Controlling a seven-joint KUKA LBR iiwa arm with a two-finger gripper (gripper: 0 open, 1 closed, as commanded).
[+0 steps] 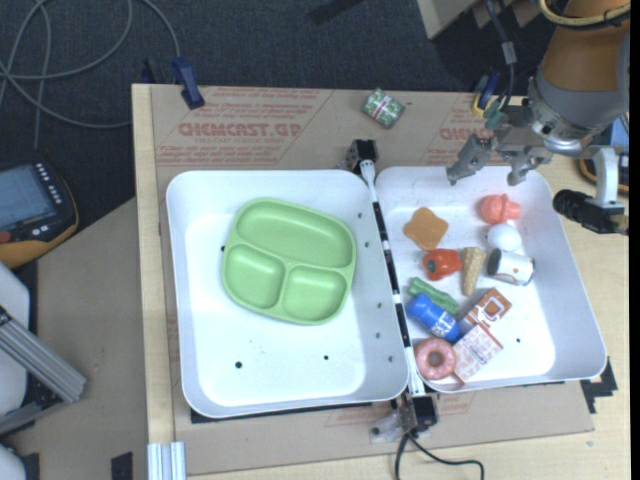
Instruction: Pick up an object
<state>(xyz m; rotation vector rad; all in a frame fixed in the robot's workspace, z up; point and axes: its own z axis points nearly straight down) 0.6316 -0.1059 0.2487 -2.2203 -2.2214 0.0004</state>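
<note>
Landmark: the black hinge strip (pixel 385 258) running between the two bins.

Far left of the strip: left bin (pixel 200 358), shallow, white. A green divided plate (pixel 288 260) lies flat in it, three compartments, nothing on it, its right edge near the strip but not touching.

Beyond the strip's far end, on the brown board (pixel 290 118): a small green-and-white wrapped item (pixel 383 107), outside both bins.

Right of the strip: right bin (pixel 560 338), holding a loose cluster.
- Just beside the strip, near end: pink ring doughnut (pixel 435 357); blue bottle (pixel 434 315) lying on its side, a green piece (pixel 432 294) against it.
- A little further right: orange-brown flat piece (pixel 426 227), red pepper-like toy (pixel 441 263), cream cone (pixel 471 267).
- Red-and-white packet (pixel 489 310) and a pale pink packet (pixel 476 349), both tilted, touching the bottle-doughnut group.
- Furthest right: salmon-pink lump (pixel 497 208), white ball (pixel 503 237), small white cylinder with a dark end (pixel 514 267).

Gripper (pixel 496 167): above the far edge of the right bin, well right of the strip. Fingers spread apart, nothing between them. The salmon-pink lump sits just near-side of the right finger, apart from it.
</note>
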